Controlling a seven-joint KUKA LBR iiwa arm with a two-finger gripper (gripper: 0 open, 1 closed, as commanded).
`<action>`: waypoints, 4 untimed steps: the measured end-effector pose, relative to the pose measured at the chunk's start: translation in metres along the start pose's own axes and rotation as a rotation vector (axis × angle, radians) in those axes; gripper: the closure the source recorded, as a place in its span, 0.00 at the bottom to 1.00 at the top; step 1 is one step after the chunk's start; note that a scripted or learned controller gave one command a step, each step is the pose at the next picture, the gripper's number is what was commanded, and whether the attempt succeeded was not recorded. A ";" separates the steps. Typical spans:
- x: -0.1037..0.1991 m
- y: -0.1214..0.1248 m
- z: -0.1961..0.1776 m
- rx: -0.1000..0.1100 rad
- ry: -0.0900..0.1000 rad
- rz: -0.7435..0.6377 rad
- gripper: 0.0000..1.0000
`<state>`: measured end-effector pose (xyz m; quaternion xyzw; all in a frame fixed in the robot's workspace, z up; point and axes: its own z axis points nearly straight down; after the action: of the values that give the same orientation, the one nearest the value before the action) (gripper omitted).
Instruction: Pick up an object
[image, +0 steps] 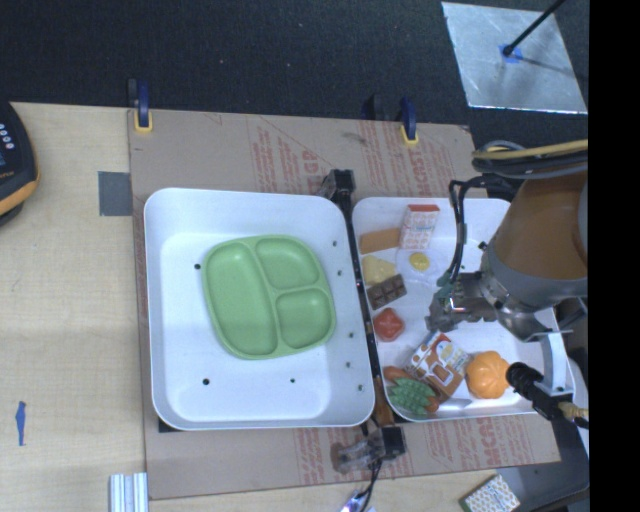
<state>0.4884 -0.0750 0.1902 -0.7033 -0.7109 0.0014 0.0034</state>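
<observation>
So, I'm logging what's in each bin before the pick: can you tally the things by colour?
Green: 2, the divided plate and a leafy piece
Orange: 1
Yellow: 2
Red: 1
Brown: 2
Printed packets: 2
Total: 10

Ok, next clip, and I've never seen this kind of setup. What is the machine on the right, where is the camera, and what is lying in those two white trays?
One camera looks down at a slant on a bench. The grey and orange bulk on the right is a robot arm; its gripper hangs over the right bin, with nothing visibly held. That bin holds small toy foods: an orange pumpkin-like piece, a red piece, a brown block and a small carton. The left bin holds a green divided plate.
</observation>
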 end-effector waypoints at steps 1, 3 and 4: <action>0.009 -0.013 -0.001 0.000 -0.001 0.005 1.00; 0.033 -0.013 -0.001 0.000 -0.001 0.006 0.00; -0.020 -0.014 0.041 0.001 -0.004 0.010 0.00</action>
<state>0.4748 -0.0950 0.1488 -0.7069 -0.7073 0.0033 0.0026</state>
